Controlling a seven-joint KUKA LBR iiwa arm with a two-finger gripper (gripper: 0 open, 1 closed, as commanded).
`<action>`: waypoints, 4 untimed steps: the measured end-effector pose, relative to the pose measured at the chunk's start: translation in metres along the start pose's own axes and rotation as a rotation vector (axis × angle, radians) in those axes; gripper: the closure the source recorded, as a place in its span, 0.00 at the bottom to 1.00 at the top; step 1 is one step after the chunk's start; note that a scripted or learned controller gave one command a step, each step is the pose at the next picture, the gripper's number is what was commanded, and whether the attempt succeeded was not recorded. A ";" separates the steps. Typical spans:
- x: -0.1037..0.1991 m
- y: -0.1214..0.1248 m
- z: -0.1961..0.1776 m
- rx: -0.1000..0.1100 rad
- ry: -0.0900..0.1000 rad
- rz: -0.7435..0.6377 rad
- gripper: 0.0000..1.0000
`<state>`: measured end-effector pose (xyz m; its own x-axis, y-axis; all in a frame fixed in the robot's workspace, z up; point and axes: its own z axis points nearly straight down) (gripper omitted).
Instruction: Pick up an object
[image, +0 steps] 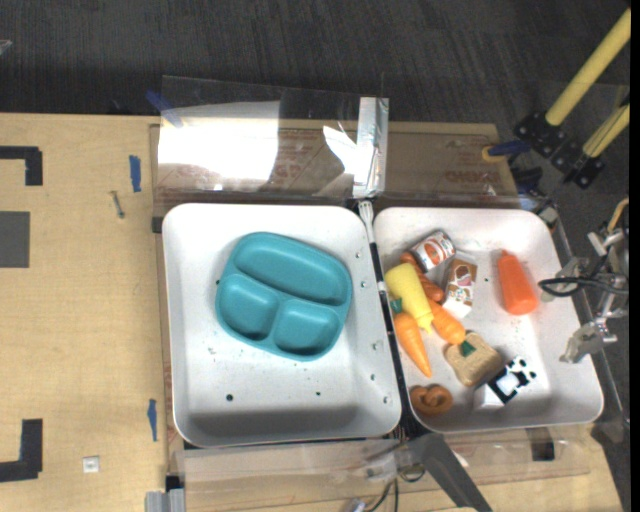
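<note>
A teal three-compartment plastic tray (283, 294) fills the left white bin (190, 330); toy foods crowd the right bin (560, 385); the hand's state cannot be told.

Two shallow white bins side by side on a tan bench (70, 330) — the left bin (190, 390) holds a teal divided tray (283, 295), with yellow poles (600, 55) at upper right.

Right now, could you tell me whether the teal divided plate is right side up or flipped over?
Right side up: the teal divided plate shows its three hollow compartments facing the camera, lying in the left bin.
</note>
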<state>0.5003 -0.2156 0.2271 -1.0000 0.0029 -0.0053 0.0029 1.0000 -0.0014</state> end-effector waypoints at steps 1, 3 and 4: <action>0.010 -0.008 0.135 0.001 -0.002 -0.106 0.00; -0.067 -0.005 0.092 0.000 -0.005 -0.597 0.00; -0.081 0.026 0.118 0.001 -0.005 -0.718 0.00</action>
<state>0.5820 -0.1904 0.1097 -0.7552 -0.6554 -0.0072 -0.6554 0.7552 -0.0071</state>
